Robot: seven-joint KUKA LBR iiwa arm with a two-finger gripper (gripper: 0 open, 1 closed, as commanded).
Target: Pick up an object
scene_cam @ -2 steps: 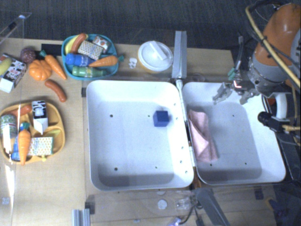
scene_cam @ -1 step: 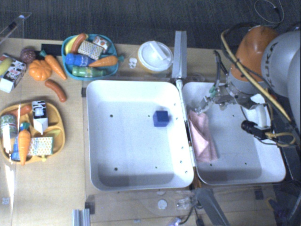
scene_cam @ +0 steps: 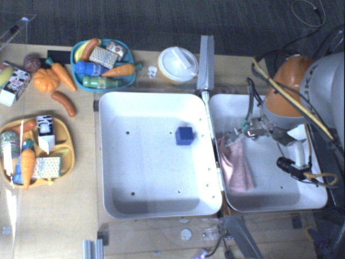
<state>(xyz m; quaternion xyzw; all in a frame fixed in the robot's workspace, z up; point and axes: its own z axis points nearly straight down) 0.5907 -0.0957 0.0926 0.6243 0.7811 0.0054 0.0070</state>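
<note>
A small blue cube [scene_cam: 184,135] lies in the left white bin [scene_cam: 135,198], right of its middle. A pink cloth [scene_cam: 237,166] lies crumpled along the left wall of the right white bin [scene_cam: 280,198]. My gripper [scene_cam: 239,135] hangs low in the right bin, just above the cloth's upper end, at the tip of the grey arm with its orange band [scene_cam: 288,85]. Cables and the wrist body cover much of the gripper.
A grey divider post [scene_cam: 204,63] stands between the bins at the back. A white lidded bowl [scene_cam: 178,63], a blue basket of toy food [scene_cam: 102,65] and a yellow tray of toy food [scene_cam: 36,151] sit on the bench at the left.
</note>
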